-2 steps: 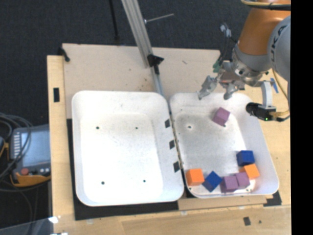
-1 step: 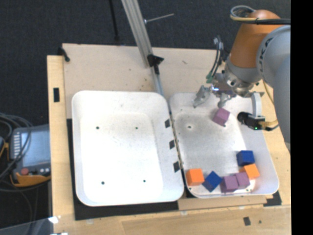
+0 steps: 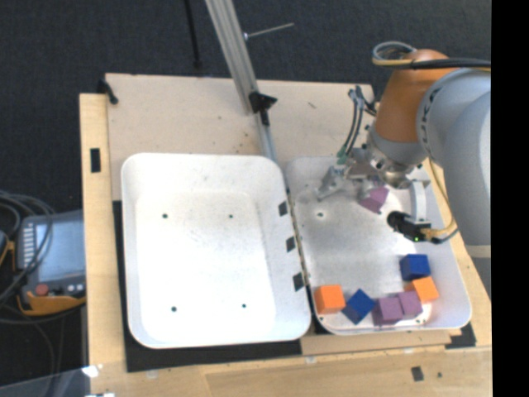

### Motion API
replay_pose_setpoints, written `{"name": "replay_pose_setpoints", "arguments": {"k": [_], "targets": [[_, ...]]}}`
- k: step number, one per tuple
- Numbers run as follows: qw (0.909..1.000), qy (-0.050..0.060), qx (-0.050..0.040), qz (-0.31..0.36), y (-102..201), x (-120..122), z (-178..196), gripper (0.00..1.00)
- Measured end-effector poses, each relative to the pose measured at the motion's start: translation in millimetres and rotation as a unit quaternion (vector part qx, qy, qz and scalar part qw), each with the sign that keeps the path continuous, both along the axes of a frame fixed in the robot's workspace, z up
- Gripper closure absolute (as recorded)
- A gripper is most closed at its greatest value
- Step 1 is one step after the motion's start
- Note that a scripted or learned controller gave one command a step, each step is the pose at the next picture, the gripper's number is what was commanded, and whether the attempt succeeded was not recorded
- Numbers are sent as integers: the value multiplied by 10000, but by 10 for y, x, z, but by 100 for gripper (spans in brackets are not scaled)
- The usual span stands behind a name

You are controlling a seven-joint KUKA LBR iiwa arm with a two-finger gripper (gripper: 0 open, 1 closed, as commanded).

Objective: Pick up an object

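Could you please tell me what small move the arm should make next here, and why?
Probably a short, straight lift. The small purple block sits right under the gripper near the far end of the right white bin, apart from the orange, blue and purple blocks clustered along the near rim. Whether it is truly gripped cannot be told, so a small rise would test that.

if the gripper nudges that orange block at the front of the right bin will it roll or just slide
The orange block looks like a flat-faced cube, so it would probably slide, not roll. It sits beside a blue block, so a push that way likely shoves both. It seems small and rigid, probably light. The bin floor looks smooth.
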State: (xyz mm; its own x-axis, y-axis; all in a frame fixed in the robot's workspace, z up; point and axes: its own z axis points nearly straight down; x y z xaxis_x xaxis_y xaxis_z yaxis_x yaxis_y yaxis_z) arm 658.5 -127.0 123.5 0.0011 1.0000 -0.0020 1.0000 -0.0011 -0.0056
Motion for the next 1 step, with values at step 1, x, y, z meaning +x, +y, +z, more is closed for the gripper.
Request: {"name": "replay_pose_setpoints", "arguments": {"k": [1], "targets": [[10000, -52, 5, -14, -4, 29, 159, 100]]}}
